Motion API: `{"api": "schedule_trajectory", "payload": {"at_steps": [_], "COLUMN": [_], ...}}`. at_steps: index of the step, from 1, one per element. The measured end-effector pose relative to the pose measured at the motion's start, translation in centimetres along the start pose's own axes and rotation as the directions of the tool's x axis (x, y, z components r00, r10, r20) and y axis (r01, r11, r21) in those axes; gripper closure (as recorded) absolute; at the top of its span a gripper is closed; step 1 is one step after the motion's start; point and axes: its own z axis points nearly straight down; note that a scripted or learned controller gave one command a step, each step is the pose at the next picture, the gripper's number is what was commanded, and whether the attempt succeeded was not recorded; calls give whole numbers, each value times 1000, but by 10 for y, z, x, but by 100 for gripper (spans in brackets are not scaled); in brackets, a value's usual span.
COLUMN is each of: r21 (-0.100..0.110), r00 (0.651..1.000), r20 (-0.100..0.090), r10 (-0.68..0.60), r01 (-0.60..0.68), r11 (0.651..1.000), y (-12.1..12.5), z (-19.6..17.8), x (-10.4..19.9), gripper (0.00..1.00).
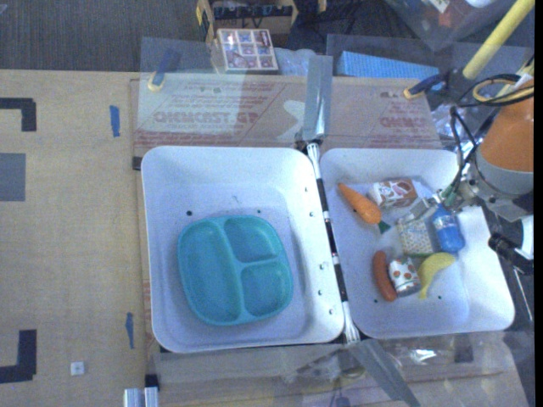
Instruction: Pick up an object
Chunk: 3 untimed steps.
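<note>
The right bin (484, 308) holds several small items. An orange carrot (360, 203) lies at its upper left, beside a brown and white packet (393, 192). A blue bottle (447, 231) and a checked pouch (415, 236) sit in the middle. Below them lie a yellow banana (435, 269), a spotted can (405, 273) and a red sausage (383, 275). My gripper (452, 198) reaches in from the right, just above the blue bottle and right of the packet. I see nothing clearly held.
The left bin (161, 176) holds a teal divided plate (235, 268). The arm's orange band (512, 138) and cables hang over the right bin's right edge. Cardboard, a small box (246, 47) and clutter lie behind the bins.
</note>
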Motion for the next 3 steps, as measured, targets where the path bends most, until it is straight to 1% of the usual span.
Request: {"api": "schedule_trajectory", "payload": {"at_steps": [1, 2, 3], "r21": [-4, 24, 24], "r00": [1000, 991, 991], "r20": [4, -7, -7], "r10": [2, -134, -133], "r01": [-2, 134, 133], "r11": [1000, 991, 991], "y": [1, 6, 5], "z": [-11, -91, -91], "x": [-2, 61, 61], "gripper": [100, 100, 0]}}
